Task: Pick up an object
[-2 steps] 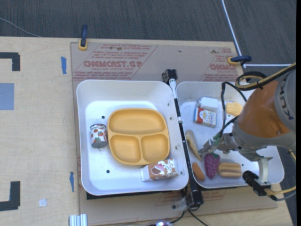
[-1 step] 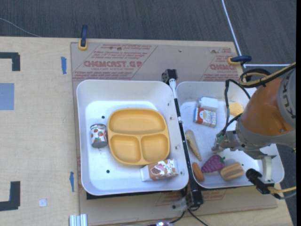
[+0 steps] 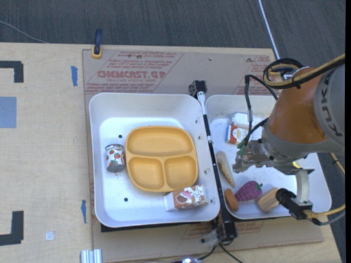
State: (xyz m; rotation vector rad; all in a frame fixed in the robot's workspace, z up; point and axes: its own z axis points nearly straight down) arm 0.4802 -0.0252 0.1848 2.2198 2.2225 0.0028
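Note:
My gripper [image 3: 243,161] hangs low over the middle of the right bin [image 3: 323,201], under the arm's orange band. A tan bread stick [image 3: 225,169] lies just to its left. In front of it sits a purple bunch of grapes [image 3: 248,191]. An orange-brown piece [image 3: 231,201] lies by the bin's front left corner. To the right of the grapes is a tan cylinder [image 3: 267,200]. Behind the gripper, a white and red carton [image 3: 237,131] is partly hidden by cables. I see nothing held.
The left bin [image 3: 104,114] holds a yellow divided plate [image 3: 162,159], a small strawberry-printed can [image 3: 114,157] at its left and a carton [image 3: 185,197] lying at the front. A black divider bar [image 3: 207,130] runs between the bins.

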